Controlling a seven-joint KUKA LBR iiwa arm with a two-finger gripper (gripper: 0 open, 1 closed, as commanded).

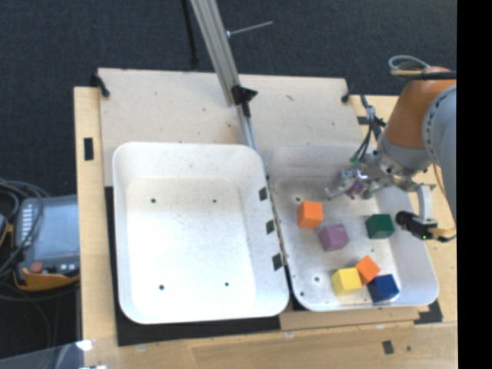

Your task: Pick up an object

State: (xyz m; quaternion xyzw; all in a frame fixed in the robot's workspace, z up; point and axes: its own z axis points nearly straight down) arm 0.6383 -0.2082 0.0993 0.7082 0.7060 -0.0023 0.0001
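The right bin holds several small blocks. An orange cube lies near its middle, with a purple cube just below and right of it. A dark green cube sits further right. At the bin's near edge are a yellow cube, a small orange block and a blue cube, close together. My gripper hangs over the upper part of the right bin, above and right of the orange cube, with nothing seen between its fingers.
The left bin lies beside the right one. A slanted metal pole rises from the back between the bins. A grey box with cables sits off the bench at left.
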